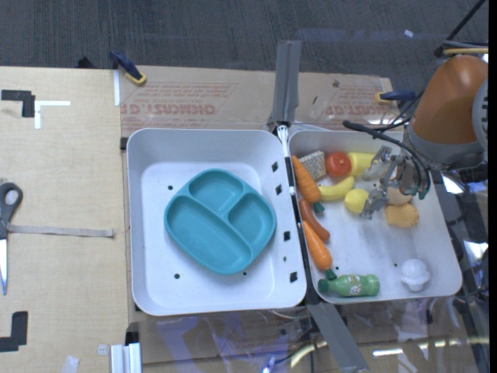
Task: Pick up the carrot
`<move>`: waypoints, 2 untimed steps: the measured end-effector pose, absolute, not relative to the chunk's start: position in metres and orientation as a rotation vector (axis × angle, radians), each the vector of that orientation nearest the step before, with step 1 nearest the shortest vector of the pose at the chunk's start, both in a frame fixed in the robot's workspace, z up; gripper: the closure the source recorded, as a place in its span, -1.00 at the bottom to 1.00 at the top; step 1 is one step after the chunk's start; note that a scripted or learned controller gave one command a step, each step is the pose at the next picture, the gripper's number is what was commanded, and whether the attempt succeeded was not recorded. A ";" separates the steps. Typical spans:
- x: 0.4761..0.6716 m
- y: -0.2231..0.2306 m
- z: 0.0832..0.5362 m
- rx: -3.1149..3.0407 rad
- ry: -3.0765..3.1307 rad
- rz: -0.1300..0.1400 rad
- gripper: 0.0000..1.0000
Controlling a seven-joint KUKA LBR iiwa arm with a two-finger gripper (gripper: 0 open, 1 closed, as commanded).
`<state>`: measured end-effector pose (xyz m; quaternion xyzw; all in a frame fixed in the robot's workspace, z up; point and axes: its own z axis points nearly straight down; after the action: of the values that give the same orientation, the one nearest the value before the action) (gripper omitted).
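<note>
An orange carrot lies along the left wall of the right bin, pointing down the bin. A second orange carrot lies lower along the same wall, with a thin red sausage-like piece between the two. My gripper hovers right of them in the upper middle of the right bin, over a yellow lemon and beside a tan piece. Its fingers point left and stand open with nothing held. It is about a hand's width from the nearest carrot.
Around the upper carrot sit a bread slice, a red tomato, a banana and another yellow fruit. A green bottle and a white garlic lie near the front. The left bin holds a blue divided plate.
</note>
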<state>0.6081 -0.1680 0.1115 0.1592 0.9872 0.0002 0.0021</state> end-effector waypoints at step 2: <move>0.519 -0.041 0.192 0.488 3.100 0.001 -1.00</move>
<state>0.5186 -0.0414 0.1923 0.1554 0.9879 0.0003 0.0015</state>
